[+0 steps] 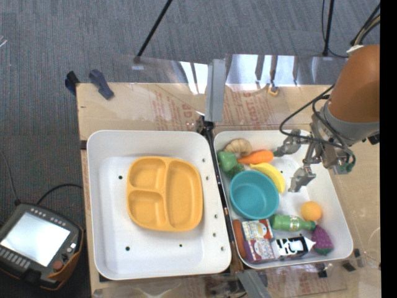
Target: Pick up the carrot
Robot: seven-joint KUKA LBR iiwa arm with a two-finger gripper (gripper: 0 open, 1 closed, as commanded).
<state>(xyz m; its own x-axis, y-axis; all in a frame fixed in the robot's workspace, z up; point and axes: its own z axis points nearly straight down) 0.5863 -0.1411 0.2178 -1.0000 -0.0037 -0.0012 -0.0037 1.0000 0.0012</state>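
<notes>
Looking down, I see my gripper (298,163) spread wide and holding nothing. My carrot (255,158) lies just to its left in the picture, long side pointing across toward the gripper.

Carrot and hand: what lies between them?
In the camera view, bare white bin floor separates the carrot from the hand; the banana sits just below.

The arm (355,95) reached in from the right, its orange band uppermost and the grey wrist below it. The gripper (296,163) hung at the wrist's lower left with its two fingers (302,179) spread apart — nothing lay between them.
</notes>
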